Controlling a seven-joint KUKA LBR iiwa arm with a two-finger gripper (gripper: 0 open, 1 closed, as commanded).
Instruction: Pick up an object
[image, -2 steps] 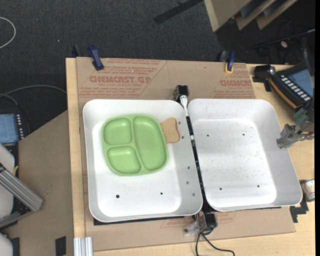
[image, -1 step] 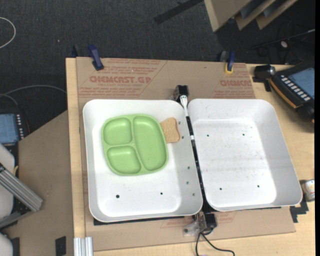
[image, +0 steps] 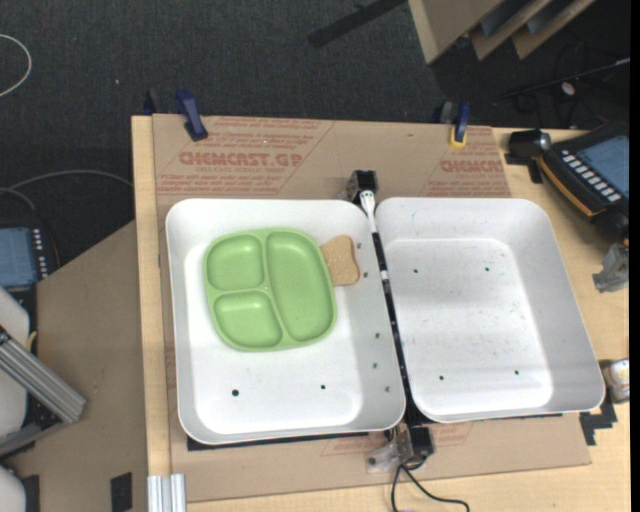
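A green divided plate (image: 268, 289) with three compartments lies in the left white bin (image: 280, 400), toward its far side. A small tan piece that looks like a slice of toast or a sponge (image: 342, 261) rests against the plate's right rim, close to the bin's right wall.
The right white bin (image: 480, 340) sits beside the left one on a cardboard-covered bench (image: 300, 150). Blue and yellow clamps (image: 190, 113) hold the bench's far edge. A handheld control pad (image: 590, 170) lies at the far right.
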